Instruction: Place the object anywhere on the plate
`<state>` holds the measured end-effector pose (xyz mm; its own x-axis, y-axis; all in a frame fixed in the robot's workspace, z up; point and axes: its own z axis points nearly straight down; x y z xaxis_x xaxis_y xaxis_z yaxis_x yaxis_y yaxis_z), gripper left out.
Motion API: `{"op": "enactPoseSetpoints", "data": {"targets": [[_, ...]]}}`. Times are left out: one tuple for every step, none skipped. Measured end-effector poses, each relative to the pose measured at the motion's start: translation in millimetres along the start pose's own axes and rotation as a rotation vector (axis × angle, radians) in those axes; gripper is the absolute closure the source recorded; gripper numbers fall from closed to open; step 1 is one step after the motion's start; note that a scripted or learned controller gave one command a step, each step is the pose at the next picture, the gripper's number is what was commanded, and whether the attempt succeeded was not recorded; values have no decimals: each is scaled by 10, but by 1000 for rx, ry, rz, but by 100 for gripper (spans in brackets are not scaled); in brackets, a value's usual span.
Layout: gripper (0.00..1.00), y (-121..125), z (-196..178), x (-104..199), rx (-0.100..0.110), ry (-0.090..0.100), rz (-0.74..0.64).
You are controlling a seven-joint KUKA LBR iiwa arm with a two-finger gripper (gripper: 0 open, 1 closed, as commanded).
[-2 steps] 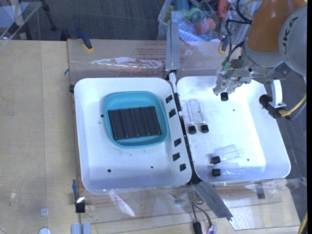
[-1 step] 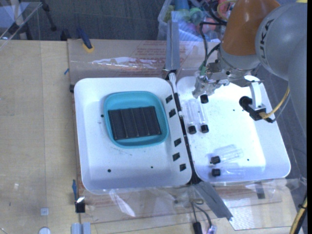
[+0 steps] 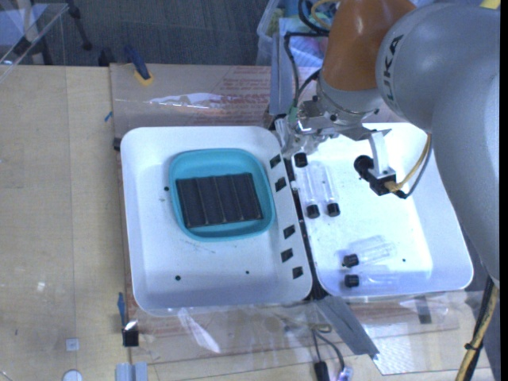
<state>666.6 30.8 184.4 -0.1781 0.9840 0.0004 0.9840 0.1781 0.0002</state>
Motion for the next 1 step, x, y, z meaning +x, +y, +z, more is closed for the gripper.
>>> {"op": "enactPoseSetpoints", "data": {"targets": [[0,1,-3,-2,0,0,0]]}}
